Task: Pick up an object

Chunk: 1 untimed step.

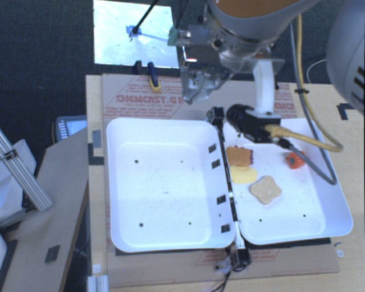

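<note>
I'm holding the gripper [197,91] beyond the bins' far edge | can't tell its grip state | toast [266,190], cheese [244,175] lying by right bin [319,225]'s left wall, awaiting pick

Your arm [256,17] is hanging high over the back of the table [68,171], its gripper [197,85] hovering above the cardboard sheet [142,100] behind the left bin [165,182], with nothing seen in it. Over in the right bin [319,211] you've got a tight cluster near the divider: an orange-brown toast piece [239,156] at the top, a pale yellow slice [244,175] touching just below it, and a tan bread slice [266,190] beside that. A small red-orange object [294,161] lies apart on the right, close to the yellow cable [311,142] and black camera mount [248,122].
</note>
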### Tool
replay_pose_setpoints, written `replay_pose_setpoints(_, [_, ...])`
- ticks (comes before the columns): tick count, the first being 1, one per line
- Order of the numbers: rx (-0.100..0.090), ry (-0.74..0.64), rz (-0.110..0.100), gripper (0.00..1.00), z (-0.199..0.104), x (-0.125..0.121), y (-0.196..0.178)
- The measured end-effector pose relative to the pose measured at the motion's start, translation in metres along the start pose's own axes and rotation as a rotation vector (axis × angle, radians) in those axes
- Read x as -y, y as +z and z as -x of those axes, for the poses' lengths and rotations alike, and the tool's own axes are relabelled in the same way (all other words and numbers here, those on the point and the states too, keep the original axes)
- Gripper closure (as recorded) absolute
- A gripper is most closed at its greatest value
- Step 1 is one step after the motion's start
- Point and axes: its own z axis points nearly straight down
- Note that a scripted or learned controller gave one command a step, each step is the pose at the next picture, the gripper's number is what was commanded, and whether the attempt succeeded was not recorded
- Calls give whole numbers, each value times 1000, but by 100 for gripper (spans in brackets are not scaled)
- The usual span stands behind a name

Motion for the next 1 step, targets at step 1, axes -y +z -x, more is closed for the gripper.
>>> replay_pose_setpoints(1, [4, 3, -8, 0, 1, -1, 6])
